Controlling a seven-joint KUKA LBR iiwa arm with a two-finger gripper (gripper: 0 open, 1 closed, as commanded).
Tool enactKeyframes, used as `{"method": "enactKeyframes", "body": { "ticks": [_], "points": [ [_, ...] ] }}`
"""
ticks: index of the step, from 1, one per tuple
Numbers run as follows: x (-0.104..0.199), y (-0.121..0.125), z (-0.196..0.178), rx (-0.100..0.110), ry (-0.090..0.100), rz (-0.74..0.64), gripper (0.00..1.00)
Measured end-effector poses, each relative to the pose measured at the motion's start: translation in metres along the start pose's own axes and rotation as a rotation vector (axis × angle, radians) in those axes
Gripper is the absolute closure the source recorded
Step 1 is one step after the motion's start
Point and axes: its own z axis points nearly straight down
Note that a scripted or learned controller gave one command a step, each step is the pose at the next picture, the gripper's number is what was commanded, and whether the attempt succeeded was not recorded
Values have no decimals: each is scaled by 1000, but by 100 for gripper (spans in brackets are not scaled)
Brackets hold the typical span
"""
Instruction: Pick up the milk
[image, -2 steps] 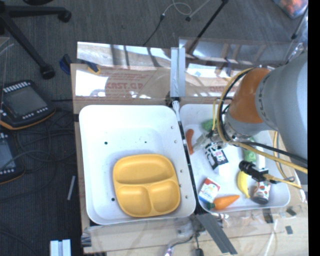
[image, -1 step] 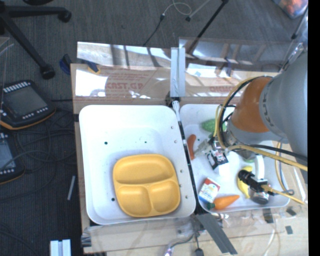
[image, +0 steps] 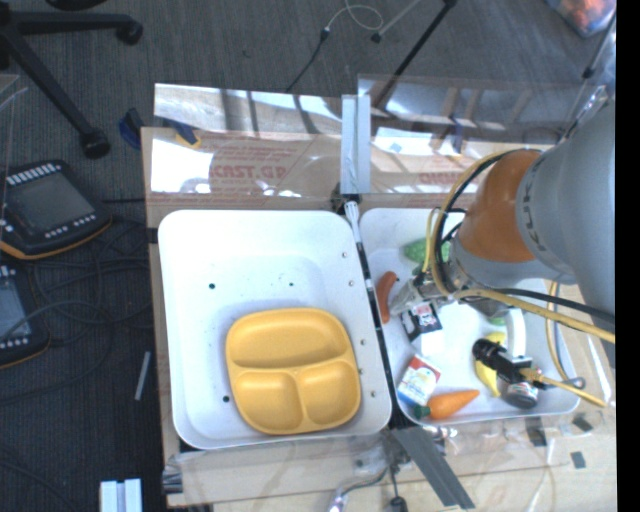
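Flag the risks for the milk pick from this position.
1. The milk carton lies at the near edge of the right bin, touching the carrot; a grasp could drag or catch the carrot too.
2. The pincer sits up-bin from the carton, amid a red piece and a green item; it may close on the wrong thing.
3. Cables trail over the bin and could snag.

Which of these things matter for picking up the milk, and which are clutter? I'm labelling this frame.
Job: small white milk carton with red and green print; hand.

Lying about: orange plastic carrot; yellow three-compartment plastic plate; small red pepper-like piece; green item.
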Motion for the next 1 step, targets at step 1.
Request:
{"method": "enactKeyframes", "body": {
  "ticks": [1],
  "points": [
    [37,65,-81,23,12,143,100]
  ]
}}
